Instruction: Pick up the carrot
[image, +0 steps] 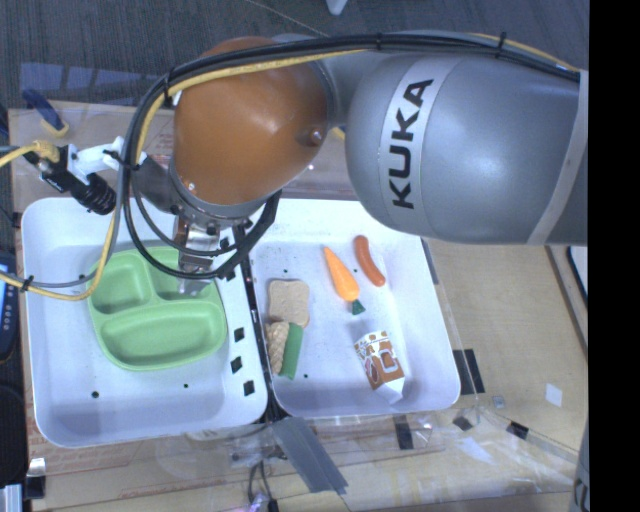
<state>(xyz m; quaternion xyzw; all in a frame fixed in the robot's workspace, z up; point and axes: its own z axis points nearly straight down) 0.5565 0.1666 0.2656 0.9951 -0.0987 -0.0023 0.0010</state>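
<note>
The carrot (341, 275), orange with a small green stub at its lower end, lies slantwise in the upper middle of the right bin (430, 300), touching nothing. My gripper (196, 268) hangs under the orange wrist band over the left bin (50, 330), just above the upper right corner of a green divided tray (160, 312). It is well to the left of the carrot, across the wall between the two bins. Nothing shows in its grasp.
In the right bin, a reddish sausage (369, 260) lies just right of the carrot. A bread slice (289, 300), a cracker (275, 343), a green stick (292, 351) and a snack packet (381, 362) lie lower down. Cables (70, 175) run along the left bin's far edge.
</note>
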